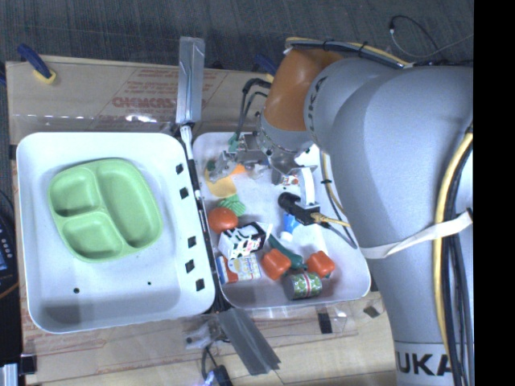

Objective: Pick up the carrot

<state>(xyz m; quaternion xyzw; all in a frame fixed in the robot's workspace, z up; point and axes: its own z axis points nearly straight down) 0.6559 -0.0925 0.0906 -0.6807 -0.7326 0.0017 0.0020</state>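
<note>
The carrot (222,218), orange with a green leafy top, lies in the right bin (354,284) close to its left wall, about midway down. My gripper (236,156) reaches into the far left corner of that bin, above the carrot in the view and apart from it. Just under the gripper sits a yellow-orange piece (224,186), with a small orange bit right at the gripper's tip. The wrist and clutter hide how the gripper stands.
The left bin (48,304) holds a green divided plate (103,207). Around the carrot in the right bin lie a black-and-white box (242,241), two red-orange pieces (276,264) (320,262), a green can (304,285) and a blue item (290,225).
</note>
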